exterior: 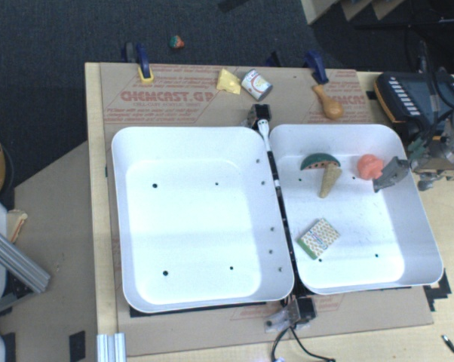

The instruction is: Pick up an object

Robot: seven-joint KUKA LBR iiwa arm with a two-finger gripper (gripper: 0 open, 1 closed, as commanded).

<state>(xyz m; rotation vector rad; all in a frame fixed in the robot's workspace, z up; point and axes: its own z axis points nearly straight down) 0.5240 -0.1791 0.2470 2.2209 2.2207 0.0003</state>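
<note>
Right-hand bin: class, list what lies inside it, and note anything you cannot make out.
Inside the right-hand bin lie a green-topped cone toy, a pink lump and a patterned square packet. The pincer reaches over the rim beside the lump; whatever is beneath it is hidden.

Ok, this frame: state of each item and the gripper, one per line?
gripper: over right bin's right edge, beside the pink object
pink object: lying in right bin
ice cream cone toy: lying flat
watermelon slice toy: touching the cone
patterned square block: resting flat, apart

Grey gripper [391, 173], dark metal wrist (cables behind)
</note>
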